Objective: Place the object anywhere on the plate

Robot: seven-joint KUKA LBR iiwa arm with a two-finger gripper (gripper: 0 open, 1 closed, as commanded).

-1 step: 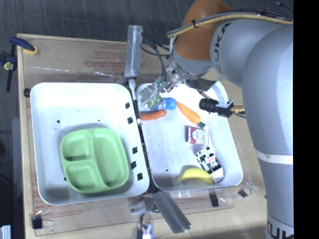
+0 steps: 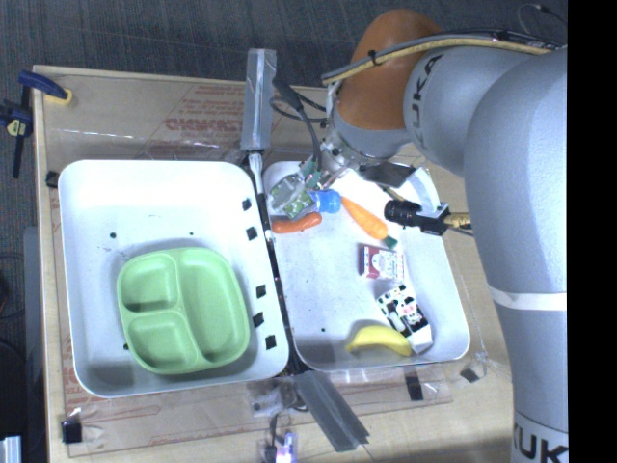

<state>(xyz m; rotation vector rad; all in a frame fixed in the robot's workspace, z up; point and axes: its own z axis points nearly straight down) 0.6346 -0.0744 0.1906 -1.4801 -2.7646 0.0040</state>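
Camera view, looking down: two white bins sit side by side. Left bin (image 2: 87,201) holds a green divided plate (image 2: 181,309), lying flat toward its front. Right bin (image 2: 453,307) holds a carrot (image 2: 364,217), a sausage (image 2: 296,224), a blue piece (image 2: 329,202), a small red-and-white carton (image 2: 379,261), a black-and-white carton (image 2: 405,314) and a banana (image 2: 379,340). Gripper (image 2: 294,193) is low over the right bin's back left corner, just beside the sausage and blue piece. Whether it grips anything cannot be told. Nothing rests on the plate.
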